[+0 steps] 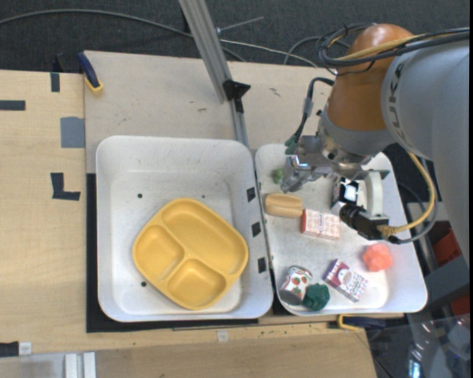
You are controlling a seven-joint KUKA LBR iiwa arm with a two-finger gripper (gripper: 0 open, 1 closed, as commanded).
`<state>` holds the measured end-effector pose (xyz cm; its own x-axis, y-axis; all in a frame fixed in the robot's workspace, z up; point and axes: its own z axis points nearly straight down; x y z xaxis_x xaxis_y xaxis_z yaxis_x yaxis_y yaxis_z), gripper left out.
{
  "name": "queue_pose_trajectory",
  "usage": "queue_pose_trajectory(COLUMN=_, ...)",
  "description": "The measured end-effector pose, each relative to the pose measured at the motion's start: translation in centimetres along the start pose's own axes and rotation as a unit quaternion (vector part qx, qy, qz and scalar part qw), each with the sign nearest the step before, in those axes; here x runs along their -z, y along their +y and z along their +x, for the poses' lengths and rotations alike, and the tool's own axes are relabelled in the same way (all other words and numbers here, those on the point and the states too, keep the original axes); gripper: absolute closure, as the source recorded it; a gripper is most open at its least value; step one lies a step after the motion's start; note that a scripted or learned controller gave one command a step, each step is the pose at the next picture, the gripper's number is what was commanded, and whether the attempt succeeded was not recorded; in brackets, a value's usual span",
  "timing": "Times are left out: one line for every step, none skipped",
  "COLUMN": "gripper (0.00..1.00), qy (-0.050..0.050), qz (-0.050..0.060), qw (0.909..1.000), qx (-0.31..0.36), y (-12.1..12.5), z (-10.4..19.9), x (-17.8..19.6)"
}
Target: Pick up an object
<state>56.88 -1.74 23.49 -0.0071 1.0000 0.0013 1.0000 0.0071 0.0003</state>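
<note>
Jaws over the right bin (406, 290), tan roll (284, 205) just below them, grip state unclear

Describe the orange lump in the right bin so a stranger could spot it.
Look in the right-hand shallow white bin, near its right wall. The soft-looking orange-pink lump lies there, right of the small patterned packet; it is the one plain, rounded orange item.

Right bin (410, 290) crowded — arm (363, 101) overhead; yellow tray (191, 252) fills left bin (118, 179).

Bench (31, 235) w/ 2 white bins (110, 211)
</note>
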Motion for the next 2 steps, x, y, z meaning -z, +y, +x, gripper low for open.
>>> queue_pose_trajectory(gripper=1.00, qy=0.000, qz=0.001, qw=1.0000, qx=-0.001, y=3.0, z=4.4, x=-1.4)
queue_pose_trajectory(gripper=1.00, qy=0.000, qz=0.000, qw=1.0000, qx=-0.001, y=6.4, z=7.9, x=-1.2)
